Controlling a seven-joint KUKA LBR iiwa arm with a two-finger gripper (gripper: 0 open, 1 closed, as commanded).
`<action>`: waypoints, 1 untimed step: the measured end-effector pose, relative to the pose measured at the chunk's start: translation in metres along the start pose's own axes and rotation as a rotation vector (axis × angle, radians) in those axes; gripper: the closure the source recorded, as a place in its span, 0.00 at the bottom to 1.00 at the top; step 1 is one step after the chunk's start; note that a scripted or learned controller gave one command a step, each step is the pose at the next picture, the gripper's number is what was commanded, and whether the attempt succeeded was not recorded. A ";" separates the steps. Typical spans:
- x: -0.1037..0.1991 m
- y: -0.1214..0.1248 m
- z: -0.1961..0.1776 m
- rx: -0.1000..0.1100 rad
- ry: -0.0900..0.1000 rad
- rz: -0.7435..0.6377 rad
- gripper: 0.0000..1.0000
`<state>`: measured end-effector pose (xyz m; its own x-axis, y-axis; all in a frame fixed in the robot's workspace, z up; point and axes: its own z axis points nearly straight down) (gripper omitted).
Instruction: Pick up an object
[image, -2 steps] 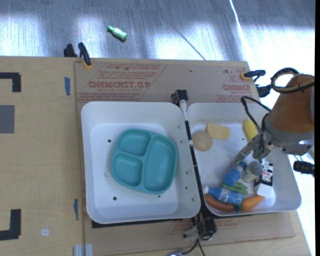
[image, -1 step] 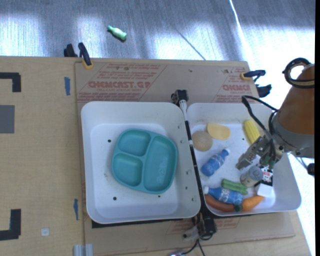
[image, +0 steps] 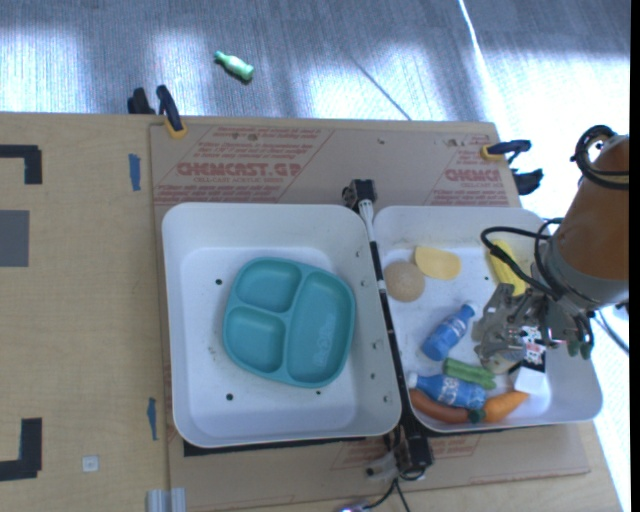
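Now the gripper (image: 503, 335) hangs low over the right bin (image: 580, 395), approx. in its middle-right part, and I cannot tell its state, bc the metal parts blur together from this angle. Nothing is visibly held.

The task names no particular obj., so the candidates are the things in the right bin. A blue bottle (image: 446, 332) lies tilted just left of the gripper. A green cylinder (image: 468, 372) lies just below the gripper, near it. Along the front wall lie a second blue toy (image: 450, 391) and an orange carrot-like toy (image: 503, 403), touching or almost touching each other. Further back are a tan round disc (image: 405, 281) and a yellow flat piece (image: 437, 262), side by side, and a yellow banana-like thing (image: 507, 262) partly behind the cables.

My judgement on handling: all look like small plastic play-food, so probably light, stiff, smooth and a bit slippery, not fragile. The blue bottle seems the best choice; it lies apart from the others w/ free space on both sides. I would take it across the body, at the middle, not at the narrow cap end. Round forms can roll away when the fingers touch one side first. The flat discs are harder, bc they lie low on the floor.

The left bin (image: 190, 300) holds a teal divided plate (image: 290, 322).
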<state>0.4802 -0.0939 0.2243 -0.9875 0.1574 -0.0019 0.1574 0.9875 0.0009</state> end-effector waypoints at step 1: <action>-0.010 -0.058 -0.004 0.001 -0.004 -0.479 1.00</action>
